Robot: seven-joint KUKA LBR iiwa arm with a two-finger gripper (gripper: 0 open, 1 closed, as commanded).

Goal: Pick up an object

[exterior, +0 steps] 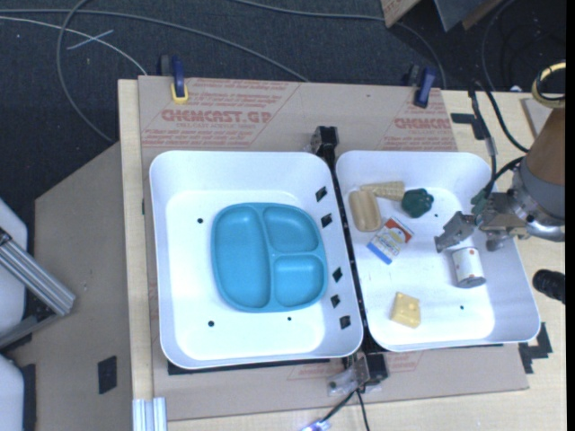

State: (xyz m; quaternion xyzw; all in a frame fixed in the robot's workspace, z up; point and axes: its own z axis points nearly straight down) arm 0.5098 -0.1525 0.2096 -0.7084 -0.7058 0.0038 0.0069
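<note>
My gripper [473, 233] hangs over the right side of the right bin [512, 330], open, with nothing between its fingers. Just below it in the view lies a small white and silver can [466, 267] on its side, close to the fingertips but not between them. Further left in the same bin lie a tan bread-like piece [364, 209], a dark green lump [416, 202] and a red, white and blue packet [390, 240]. A yellow block [405, 311] rests near the bin's front.
The left bin [175, 312] holds a blue divided plate [268, 256]. A black divider with clips [334, 241] runs between the bins. Cables trail across the dark floor behind the bench, and blue clamps [179, 77] grip its back edge.
</note>
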